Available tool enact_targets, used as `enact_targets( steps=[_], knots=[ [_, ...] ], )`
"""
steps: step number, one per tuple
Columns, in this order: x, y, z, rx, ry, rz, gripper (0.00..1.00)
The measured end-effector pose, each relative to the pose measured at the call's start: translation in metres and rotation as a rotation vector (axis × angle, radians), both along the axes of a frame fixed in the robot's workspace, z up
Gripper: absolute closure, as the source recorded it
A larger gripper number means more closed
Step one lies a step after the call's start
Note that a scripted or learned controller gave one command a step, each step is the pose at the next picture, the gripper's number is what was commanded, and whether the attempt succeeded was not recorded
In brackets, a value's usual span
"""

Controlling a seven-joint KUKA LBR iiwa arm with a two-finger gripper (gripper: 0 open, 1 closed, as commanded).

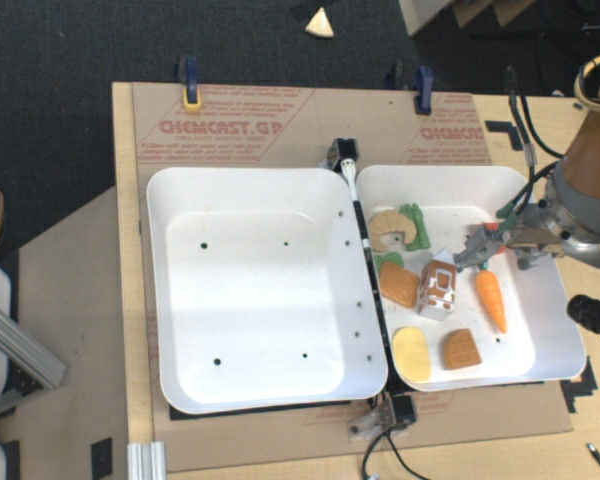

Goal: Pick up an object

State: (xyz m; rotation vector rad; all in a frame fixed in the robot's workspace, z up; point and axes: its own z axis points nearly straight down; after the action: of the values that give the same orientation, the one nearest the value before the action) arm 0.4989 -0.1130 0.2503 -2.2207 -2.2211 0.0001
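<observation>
The right bin (540, 183) holds several toy foods. An orange carrot (492, 300) lies near its right side. A brown-and-white box (438, 288) sits in the middle, with an orange bread piece (399, 286) to its left. A tan round piece (390, 230) and a green item (415, 223) lie at the back. At the front are a yellow oval (411, 353) and a brown square cracker (461, 349). My gripper (477, 247) hangs over the right bin, just above the carrot's top end and right of the box. Nothing visibly sits in it.
The left bin (180, 198) lies beside the right one, the two meeting at a black divider strip (365, 268). Blue clamps (189, 76) (423, 86) hold the bench board at the back. Black cables (525, 133) run along the arm at the right.
</observation>
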Motion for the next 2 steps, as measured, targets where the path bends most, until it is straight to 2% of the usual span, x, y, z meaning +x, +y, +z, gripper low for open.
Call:
enact_targets(
  steps=[1,2],
  knots=[
    [-0.024,0.017,-0.16,0.004,0.015,-0.001,0.0],
    [0.048,-0.01,-0.164,-0.002,-0.008,0.001,0.0]
  ],
)
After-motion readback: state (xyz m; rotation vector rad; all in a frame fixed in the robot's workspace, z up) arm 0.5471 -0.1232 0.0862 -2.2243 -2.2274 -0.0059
